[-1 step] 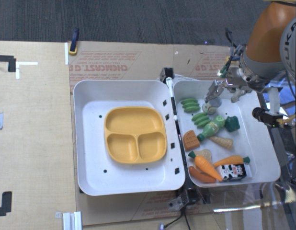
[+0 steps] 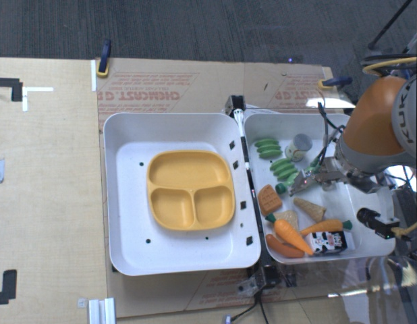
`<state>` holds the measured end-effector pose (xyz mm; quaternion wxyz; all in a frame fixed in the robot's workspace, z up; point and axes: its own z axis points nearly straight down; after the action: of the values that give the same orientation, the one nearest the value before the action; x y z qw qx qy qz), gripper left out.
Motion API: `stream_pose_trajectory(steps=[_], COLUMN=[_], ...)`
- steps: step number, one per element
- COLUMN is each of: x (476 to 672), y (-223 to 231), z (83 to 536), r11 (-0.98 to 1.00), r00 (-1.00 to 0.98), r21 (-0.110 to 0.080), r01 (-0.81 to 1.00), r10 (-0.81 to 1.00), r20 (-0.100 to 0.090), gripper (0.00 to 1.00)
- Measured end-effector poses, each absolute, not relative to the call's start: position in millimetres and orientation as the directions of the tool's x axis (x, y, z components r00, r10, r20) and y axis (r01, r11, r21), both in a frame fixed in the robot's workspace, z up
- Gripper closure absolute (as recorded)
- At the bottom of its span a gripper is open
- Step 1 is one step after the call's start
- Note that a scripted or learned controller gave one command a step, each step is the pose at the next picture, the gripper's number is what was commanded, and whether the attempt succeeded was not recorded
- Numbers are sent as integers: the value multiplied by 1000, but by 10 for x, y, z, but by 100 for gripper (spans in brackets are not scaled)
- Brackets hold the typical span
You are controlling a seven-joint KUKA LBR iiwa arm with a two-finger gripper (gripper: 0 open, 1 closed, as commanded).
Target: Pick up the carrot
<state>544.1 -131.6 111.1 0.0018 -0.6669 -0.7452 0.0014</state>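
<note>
Arm (image 2: 374, 123) reaching leftward, end effector (image 2: 307, 178) above right bin (image 2: 360, 245)

Toy foods (image 2: 284, 169) crowd the carrot (image 2: 291, 237); yellow tray (image 2: 191, 189) lies well apart.

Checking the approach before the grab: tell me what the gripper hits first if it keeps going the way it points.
The gripper points left, toward the green pea pods, so those probably come first, not the carrot, which lies nearer the bin's front. Height above them is unclear.
</note>
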Motion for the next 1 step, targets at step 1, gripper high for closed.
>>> stream_pose_trajectory(steps=[1], x=[4833], y=[-1203], z=[929], r11=[-42], r00=[42], r21=[5], r01=[999], r10=[999], r20=[1], gripper=[0])
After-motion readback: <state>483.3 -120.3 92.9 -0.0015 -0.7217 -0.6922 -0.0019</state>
